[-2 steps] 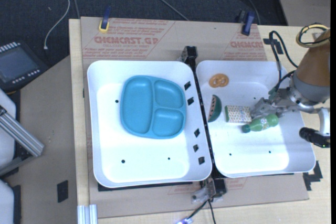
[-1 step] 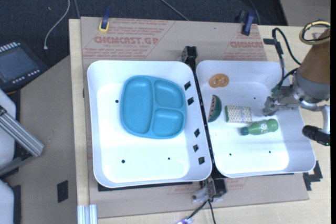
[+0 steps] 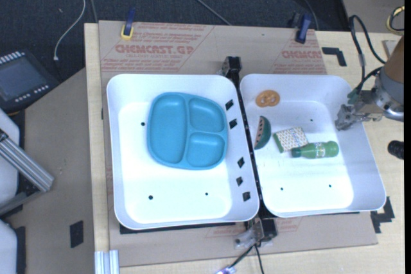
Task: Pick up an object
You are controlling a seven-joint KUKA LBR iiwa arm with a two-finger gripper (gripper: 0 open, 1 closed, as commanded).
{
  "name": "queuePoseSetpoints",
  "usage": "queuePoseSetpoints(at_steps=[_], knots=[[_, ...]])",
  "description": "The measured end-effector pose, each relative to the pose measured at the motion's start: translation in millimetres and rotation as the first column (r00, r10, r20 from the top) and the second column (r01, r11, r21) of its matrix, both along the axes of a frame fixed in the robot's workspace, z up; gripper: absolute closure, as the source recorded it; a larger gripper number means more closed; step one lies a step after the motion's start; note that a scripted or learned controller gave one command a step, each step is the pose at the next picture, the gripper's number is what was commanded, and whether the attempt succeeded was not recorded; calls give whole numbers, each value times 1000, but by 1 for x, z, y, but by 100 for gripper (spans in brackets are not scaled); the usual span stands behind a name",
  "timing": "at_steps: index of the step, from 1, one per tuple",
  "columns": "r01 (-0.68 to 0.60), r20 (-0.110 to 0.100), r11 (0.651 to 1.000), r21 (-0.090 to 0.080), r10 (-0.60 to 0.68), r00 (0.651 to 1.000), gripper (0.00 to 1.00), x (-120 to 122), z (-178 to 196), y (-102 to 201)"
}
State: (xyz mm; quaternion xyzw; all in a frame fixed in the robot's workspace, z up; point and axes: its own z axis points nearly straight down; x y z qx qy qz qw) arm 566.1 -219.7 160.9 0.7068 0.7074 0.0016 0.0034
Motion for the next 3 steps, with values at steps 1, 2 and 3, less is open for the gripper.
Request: queuePoseSetpoints(at_steps=[1,2,3], knots=[[0,-1,1000,0,0,1000,100,2,44,-3],[-1,-2,1000,1,1,1000,100,3,74,-3],[-5,-8,1000,6,6,1000,100,14,66,58]])
